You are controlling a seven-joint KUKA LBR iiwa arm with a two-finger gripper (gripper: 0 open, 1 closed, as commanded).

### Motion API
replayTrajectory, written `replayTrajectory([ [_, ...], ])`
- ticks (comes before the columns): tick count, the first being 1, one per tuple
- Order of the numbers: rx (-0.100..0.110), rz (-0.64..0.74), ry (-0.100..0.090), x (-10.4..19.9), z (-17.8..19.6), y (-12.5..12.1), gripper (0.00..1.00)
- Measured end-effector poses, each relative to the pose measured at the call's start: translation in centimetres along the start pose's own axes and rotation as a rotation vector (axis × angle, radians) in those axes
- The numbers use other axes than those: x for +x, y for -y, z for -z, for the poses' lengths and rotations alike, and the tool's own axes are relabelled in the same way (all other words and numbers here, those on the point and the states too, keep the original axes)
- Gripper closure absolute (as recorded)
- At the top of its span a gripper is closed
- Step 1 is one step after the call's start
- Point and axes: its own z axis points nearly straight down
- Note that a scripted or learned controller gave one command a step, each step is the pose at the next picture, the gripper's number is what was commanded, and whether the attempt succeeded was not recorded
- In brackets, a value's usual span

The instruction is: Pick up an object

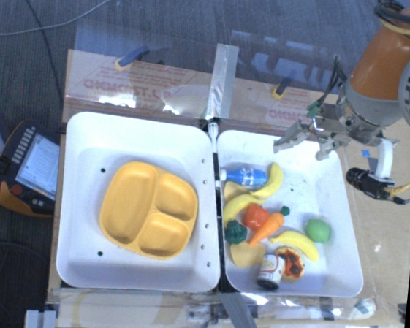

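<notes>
My gripper (pixel 302 149) hangs open above the far edge of the right bin (pixel 346 212), with nothing between its spread fingers. Below it in that bin lie a blue bottle (pixel 246 176), a curved banana (pixel 274 181) and a second banana (pixel 238 203). Nearer the front are a red pepper (pixel 255 214), an orange carrot (pixel 268 228), a dark green vegetable (pixel 235 232), a green lime (pixel 317 230), a third banana (pixel 297 244) and a small can (pixel 271 271).
The left bin (pixel 89 146) holds a yellow divided plate (pixel 150 208). A raised divider (pixel 216 197) separates the bins. A teach pendant (pixel 28 169) lies on the floor at left. Cardboard and clear panels stand behind the bins.
</notes>
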Motion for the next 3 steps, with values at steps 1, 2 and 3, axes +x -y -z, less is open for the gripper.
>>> replayTrajectory([
  [1,0.002,0.022,0.003,-2.6,-10.3,-3.1,0.00],
  [2,-0.008,0.010,0.005,-5.0,-16.7,-4.3,0.00],
  [3,-0.012,0.011,0.007,-4.9,-15.5,-4.5,1.00],
])
